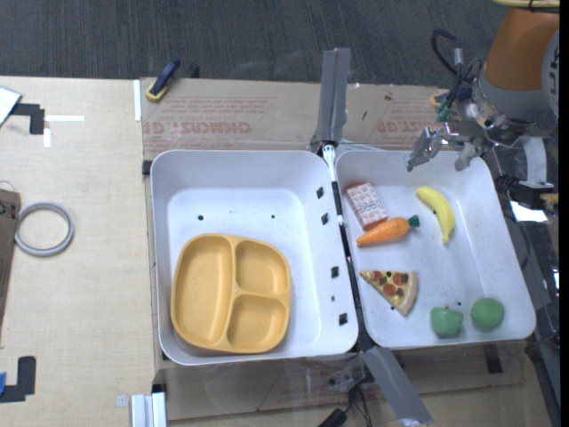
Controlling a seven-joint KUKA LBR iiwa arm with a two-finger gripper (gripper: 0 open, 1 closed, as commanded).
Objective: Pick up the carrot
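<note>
The gripper (pixel 442 148) hung with fingers apart above the right bin's (pixel 511 265) far rim, beyond the carrot (pixel 386 230); cardboard (pixel 240 118) lay behind.

Carrot (pixel 386 230) in right bin (pixel 508 265), between snack packet (pixel 365 205) and pizza slice (pixel 392 287); hand (pixel 442 151) open above bin's far edge.
</note>
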